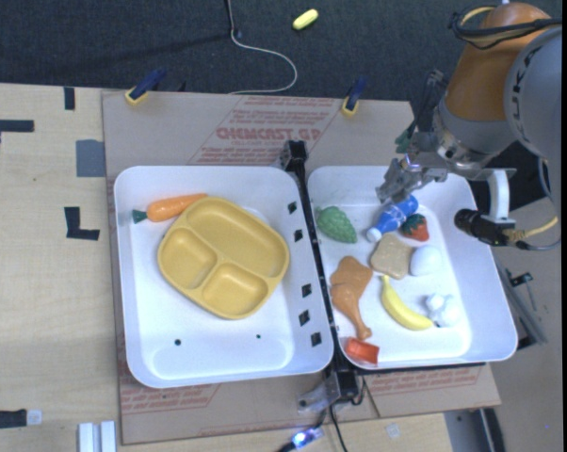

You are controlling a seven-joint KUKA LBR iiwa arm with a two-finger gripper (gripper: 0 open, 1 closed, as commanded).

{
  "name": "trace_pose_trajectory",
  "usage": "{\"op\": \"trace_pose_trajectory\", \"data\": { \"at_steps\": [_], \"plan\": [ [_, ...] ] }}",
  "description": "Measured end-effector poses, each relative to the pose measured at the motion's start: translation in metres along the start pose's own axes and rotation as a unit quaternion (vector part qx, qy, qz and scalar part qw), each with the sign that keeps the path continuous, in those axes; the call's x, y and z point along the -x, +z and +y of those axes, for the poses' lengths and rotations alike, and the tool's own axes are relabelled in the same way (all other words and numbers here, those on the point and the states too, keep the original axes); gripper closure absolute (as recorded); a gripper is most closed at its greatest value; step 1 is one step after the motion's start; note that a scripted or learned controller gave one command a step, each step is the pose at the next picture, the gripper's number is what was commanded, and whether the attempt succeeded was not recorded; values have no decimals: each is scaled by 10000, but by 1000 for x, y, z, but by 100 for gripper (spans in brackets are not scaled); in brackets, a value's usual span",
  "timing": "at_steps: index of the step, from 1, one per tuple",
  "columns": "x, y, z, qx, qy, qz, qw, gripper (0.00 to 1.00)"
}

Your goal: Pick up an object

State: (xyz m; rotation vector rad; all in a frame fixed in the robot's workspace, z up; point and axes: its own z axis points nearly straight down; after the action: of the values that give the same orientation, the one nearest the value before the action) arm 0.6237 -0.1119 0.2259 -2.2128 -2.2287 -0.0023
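Camera view, fixed overhead, slanted. Entry: end effector (pixel 403 179), metallic two-finger type, poised low over the far part of the right shallow white bin (pixel 481 332); whether it is parted or closed, and whether it grips anything, cannot be told at this angle. Directly beneath and touching or nearly touching its tip: small blue plastic bottle with white cap (pixel 393 218), lying tilted on the bin floor. No item is seen lifted clear.

Task status, judged: pick not yet complete; the approach looks finished or nearly so, with closing on an item and raising it left to do. Likely candidate is the blue bottle, though that is a guess.

Arm pose: grey arm with orange band (pixel 495 59) enters from the right, elbow high, wrist angled down and leftward toward the bin.

Neighbouring items, right bin, outward: red strawberry-like toy (pixel 415 226) just beside the bottle; tan bread-slice toy (pixel 390 255); white egg-shaped piece (pixel 425 261); green leafy toy (pixel 337 224) to the left; brown drumstick toy (pixel 351 292); yellow banana toy (pixel 403 311); small white piece (pixel 438 305); red piece (pixel 362 350) at the near edge.

Left bin (pixel 208 361): yellow divided plastic tray (pixel 223 256); orange carrot toy (pixel 170 207) at its far side.

Tabletop (pixel 39 281): cardboard sheet under both bins.
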Motion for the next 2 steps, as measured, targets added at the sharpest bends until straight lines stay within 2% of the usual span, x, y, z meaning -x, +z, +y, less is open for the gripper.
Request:
{"op": "trace_pose_trajectory", "data": {
  "at_steps": [1, 2],
  "plan": [
    [-63, 2, 13, -6, -2, -2, 10000, 100],
    [-111, -5, 42, 2, 0, -1, 10000, 100]
  ]
}}
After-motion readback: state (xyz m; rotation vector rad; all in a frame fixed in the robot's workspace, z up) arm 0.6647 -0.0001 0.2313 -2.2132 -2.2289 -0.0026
